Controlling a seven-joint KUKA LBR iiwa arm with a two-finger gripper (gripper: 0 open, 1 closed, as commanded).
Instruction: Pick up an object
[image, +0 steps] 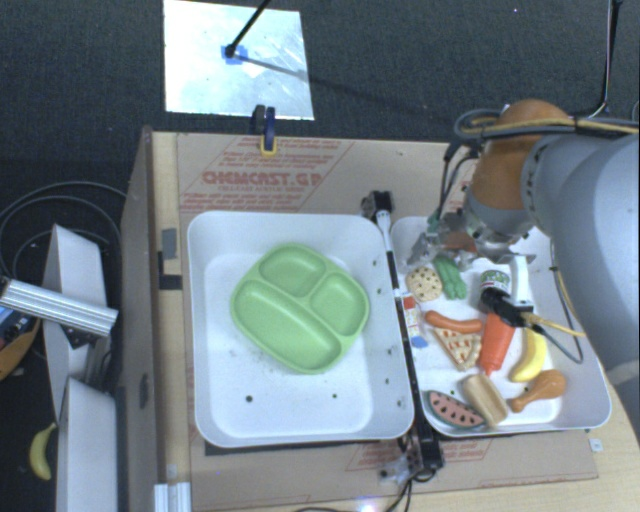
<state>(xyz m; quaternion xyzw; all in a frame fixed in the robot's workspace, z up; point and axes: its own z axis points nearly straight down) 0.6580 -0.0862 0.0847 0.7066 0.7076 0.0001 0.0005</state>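
The right bin (585, 400) holds several toy foods. My gripper (438, 244) hangs low over its back left corner, under the orange-banded wrist. Just in front of it lie a speckled cookie (424, 283) and a green pickle (451, 277). Nearer the front are a red sausage (452, 322), a pizza slice (460, 348), an orange carrot (495, 343), a banana (530, 357), a chicken drumstick (537, 389), a bread piece (483, 397) and a watermelon slice (450, 410). I see nothing held in the gripper.
The left bin (215, 400) carries a green divided plate (300, 307). A ridge (397, 320) separates the two bins. The arm's grey body covers the right bin's back right part. A small green-and-white can (493, 278) stands by the pickle.
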